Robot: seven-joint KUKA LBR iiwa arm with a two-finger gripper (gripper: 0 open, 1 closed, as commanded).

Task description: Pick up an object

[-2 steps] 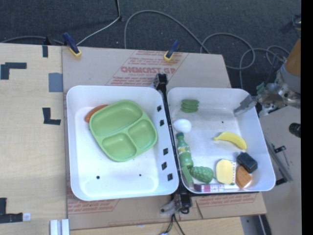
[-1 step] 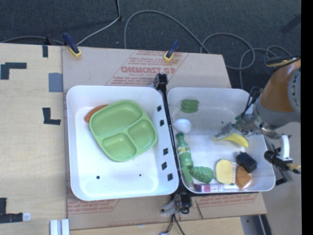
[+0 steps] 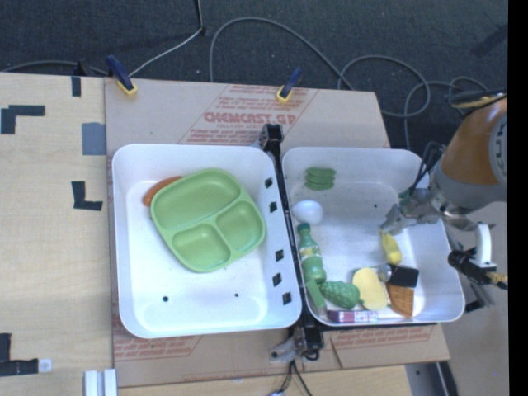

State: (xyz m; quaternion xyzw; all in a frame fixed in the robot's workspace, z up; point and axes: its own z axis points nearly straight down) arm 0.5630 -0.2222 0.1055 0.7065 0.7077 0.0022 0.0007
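Observation:
My gripper hangs low over the right side of the right bin, at the end of the grey arm with the orange band. Directly below it lies a small yellow banana-like piece, very close to the gripper; contact cannot be made out. Other objects in this bin: a green ridged disc, a white ball, a green bottle, a knobbly green piece, a pale yellow lump, a black block, a brown slice and a pink bar.
The left bin holds a green divided plate with an orange item poking out beneath its upper left edge. A black divider with clips joins the bins. Cables trail behind the cardboard base.

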